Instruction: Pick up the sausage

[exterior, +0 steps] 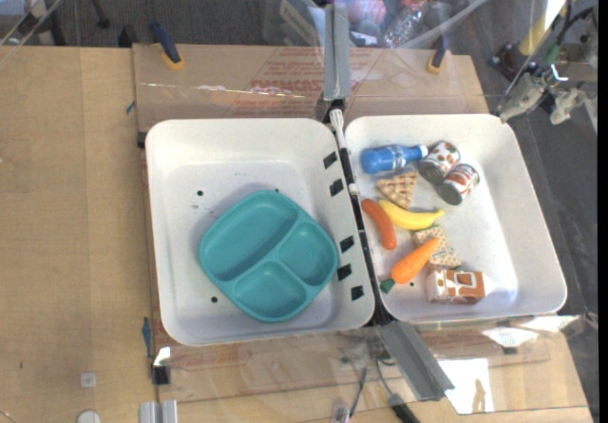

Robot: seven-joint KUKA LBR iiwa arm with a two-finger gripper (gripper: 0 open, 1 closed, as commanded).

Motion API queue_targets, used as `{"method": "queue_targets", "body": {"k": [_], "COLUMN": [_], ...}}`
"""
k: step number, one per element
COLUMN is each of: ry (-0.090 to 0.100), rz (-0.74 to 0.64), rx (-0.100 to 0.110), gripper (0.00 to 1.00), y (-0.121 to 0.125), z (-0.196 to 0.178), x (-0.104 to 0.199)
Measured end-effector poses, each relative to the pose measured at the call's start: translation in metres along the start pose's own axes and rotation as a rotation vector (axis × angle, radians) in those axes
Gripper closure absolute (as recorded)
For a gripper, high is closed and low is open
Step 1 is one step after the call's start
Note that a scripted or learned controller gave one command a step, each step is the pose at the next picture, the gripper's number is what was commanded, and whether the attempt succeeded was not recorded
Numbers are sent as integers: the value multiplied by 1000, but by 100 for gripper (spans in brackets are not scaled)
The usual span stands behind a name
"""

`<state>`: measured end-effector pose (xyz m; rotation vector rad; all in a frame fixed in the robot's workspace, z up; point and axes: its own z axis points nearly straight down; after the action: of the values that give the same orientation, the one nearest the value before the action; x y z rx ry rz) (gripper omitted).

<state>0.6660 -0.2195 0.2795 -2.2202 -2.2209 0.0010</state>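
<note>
The sausage (380, 222), a small orange-red link, lies in the right bin (532, 250) close to the bin's left wall, running at a slant from the wall toward the bin's middle. A yellow banana (411, 216) lies just beside it, its near tip appearing to touch or almost touch the link's upper end. Above these sits a waffle wedge (398, 186), and nearer the bin's far edge a blue bottle (389, 159) lies on its side. Toward the front edge an orange carrot (415, 261) points at the left wall, with a cracker (445, 252) beside it and a small boxed item (454, 285) in front. Two dark cans (450, 171) rest toward the far right corner. The left bin (171, 221) holds a teal divided plate (269, 255).

The gripper's state cannot be told from this view, so the pick looks not yet begun.

The likely trouble is crowding: fingers descending on the sausage could catch the banana and lift or drag it instead, or shove the link against the left wall. The sausage's round, smooth form probably lets it roll or squirt out of a pinch set off-centre
</note>
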Motion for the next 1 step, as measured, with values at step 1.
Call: {"method": "queue_targets", "body": {"k": [1], "ry": [1], "rz": [-8], "rx": [3], "gripper": [0], "y": [1], "z": [163], "x": [57]}}
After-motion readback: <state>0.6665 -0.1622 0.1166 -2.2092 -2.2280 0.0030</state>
